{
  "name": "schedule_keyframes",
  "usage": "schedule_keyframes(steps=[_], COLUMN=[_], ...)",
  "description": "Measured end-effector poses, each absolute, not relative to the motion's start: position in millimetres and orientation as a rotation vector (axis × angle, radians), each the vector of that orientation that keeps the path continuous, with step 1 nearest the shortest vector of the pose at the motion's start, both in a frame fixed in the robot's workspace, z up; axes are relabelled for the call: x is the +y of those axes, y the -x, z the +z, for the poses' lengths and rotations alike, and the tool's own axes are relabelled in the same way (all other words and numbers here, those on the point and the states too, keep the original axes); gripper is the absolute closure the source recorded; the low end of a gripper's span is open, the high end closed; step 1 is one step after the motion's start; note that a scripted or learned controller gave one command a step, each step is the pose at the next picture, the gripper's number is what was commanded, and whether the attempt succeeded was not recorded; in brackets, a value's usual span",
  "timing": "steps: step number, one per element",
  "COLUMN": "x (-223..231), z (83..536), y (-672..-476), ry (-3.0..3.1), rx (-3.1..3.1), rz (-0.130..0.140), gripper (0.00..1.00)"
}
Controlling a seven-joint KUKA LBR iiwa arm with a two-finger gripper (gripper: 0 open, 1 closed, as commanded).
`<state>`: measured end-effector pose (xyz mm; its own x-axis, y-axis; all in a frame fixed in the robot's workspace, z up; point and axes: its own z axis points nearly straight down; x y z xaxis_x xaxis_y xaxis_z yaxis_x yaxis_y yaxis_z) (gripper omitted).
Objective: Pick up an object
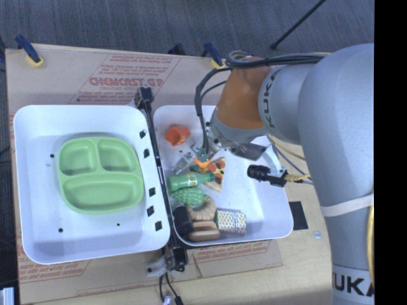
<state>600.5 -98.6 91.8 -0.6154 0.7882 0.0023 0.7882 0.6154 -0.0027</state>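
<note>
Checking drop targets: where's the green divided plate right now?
The green divided plate lies flat in the left bin, about centred, across the divider from the right bin holding the toys and the gripper.

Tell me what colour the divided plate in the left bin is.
The divided plate is light green, shown plainly in the camera view.

The grey arm [318, 107] is reaching in from three o'clock, its bulk filling the right side. The orange band [240, 100] above the wrist is pointing toward seven o'clock, and the gripper [202, 154] is hanging low at the wrist's seven o'clock end.
</note>
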Motion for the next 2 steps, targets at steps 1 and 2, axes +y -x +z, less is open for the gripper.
schedule_keyframes(steps=[1,2], x=[-103.5,-105.7], z=[91.5,91.8], y=[-585.2,-584.4], ry=[1.750,1.402], rx=[-2.603,-2.804], rz=[0.003,0.002], gripper=[0.00,0.00])
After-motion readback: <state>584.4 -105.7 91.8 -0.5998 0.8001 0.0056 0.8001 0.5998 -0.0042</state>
